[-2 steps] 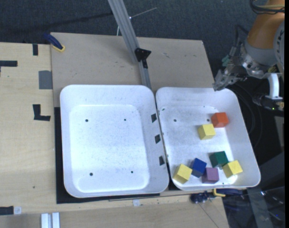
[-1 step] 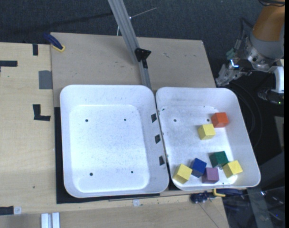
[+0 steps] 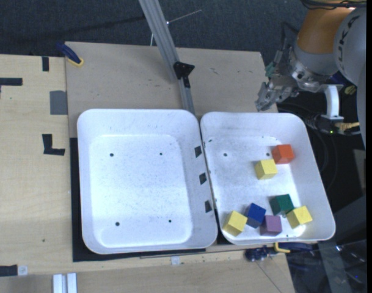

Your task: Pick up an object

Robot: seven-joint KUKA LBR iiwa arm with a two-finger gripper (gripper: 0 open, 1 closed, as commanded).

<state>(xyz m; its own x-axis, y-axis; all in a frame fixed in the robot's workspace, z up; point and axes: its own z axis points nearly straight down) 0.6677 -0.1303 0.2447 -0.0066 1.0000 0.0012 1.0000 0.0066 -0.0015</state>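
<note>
The right bin (image 3: pixel 234 133) holds several small blocks. An orange block (image 3: pixel 283 154) and a yellow block (image 3: pixel 266 168) lie near its right side. Along its near edge sit a yellow block (image 3: pixel 236 222), a blue block (image 3: pixel 256 214), a purple block (image 3: pixel 272 224), a green block (image 3: pixel 281 204) and another yellow block (image 3: pixel 300 216). My gripper (image 3: pixel 269 97) hangs above the bench just beyond the right bin's far right corner, with nothing seen between its fingers. It is well away from every block.
The left bin (image 3: pixel 137 182) sits beside the right one. A slanted metal post (image 3: pixel 164 35) crosses the bench behind the bins. Cables (image 3: pixel 332 124) lie off the bench's right edge. Black tape marks (image 3: pixel 48 142) dot the left bench.
</note>
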